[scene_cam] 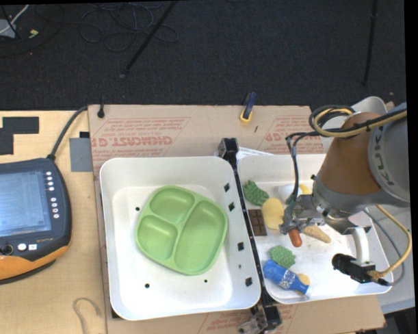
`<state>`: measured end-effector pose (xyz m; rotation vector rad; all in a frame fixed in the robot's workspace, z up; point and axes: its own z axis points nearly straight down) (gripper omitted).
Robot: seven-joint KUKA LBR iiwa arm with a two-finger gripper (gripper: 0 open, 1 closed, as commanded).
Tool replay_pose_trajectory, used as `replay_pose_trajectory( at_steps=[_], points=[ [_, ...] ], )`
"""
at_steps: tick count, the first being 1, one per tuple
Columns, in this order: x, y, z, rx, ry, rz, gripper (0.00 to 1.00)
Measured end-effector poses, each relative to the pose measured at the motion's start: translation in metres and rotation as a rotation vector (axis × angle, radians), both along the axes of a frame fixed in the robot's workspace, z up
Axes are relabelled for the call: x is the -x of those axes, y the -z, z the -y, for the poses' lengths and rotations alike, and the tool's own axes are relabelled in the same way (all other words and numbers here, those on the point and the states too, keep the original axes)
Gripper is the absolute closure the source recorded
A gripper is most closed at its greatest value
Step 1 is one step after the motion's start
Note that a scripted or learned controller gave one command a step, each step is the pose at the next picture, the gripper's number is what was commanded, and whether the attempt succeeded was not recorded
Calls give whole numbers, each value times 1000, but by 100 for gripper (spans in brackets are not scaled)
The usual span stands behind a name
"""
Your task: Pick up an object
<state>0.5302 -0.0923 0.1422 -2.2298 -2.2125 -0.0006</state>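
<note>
**Red-orange piece [296,239] looks like the pick target, not lifted yet**

The arm is down in the right bin [321,279], and the gripper [298,225] sits just over the small red-orange piece, touching it or very nearly. From this angle nobody can tell whether the gripper is spread apart or closed, so there's no calling it a grasp. The piece looks to be lying on the bin floor, with a tan piece [319,234] just beside it and a yellow lump [272,212] close on the other side.

Judging progress: the reach and descent look done, while the close and lift are left. The blue bottle [284,276] sits nearer the front rim. The left bin [123,268] has the green divided plate [182,229] in it, well away from the action.
</note>
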Motion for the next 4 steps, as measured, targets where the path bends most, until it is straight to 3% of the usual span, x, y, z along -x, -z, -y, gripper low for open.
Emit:
replay_pose_trajectory(
  at_steps=[2,3,4],
  points=[
    [-6,-88,-2,0,-8,2,100],
    [9,-77,-45,-2,-10,-5,100],
    [19,-81,-52,-1,-9,-5,100]
  ],
)
